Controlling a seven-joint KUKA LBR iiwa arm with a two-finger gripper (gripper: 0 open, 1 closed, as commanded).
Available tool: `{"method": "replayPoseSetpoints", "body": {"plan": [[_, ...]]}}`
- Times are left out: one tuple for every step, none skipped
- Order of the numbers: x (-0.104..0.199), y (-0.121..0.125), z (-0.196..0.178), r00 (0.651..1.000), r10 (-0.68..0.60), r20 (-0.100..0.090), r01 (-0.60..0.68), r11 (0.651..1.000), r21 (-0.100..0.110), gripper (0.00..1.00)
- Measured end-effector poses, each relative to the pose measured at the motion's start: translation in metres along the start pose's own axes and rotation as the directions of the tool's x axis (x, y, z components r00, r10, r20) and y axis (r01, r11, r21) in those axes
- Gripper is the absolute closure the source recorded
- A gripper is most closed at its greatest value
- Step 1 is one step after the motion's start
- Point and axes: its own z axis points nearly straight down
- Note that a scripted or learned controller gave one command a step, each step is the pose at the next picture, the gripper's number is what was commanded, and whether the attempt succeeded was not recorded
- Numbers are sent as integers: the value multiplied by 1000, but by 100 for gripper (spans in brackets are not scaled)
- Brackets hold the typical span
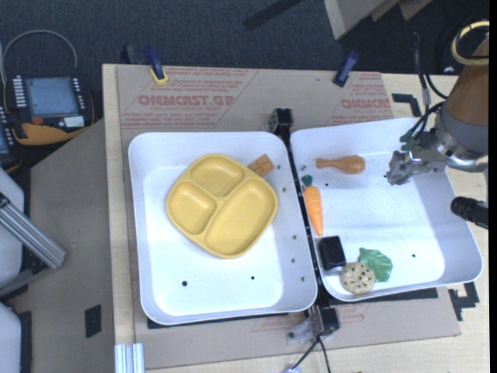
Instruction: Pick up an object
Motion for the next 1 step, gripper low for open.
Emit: {"method": "replayPoseSetpoints", "body": {"plan": [[-5, 0, -45, 1000, 1, 0, -1, 1000, 1, 100]]}}
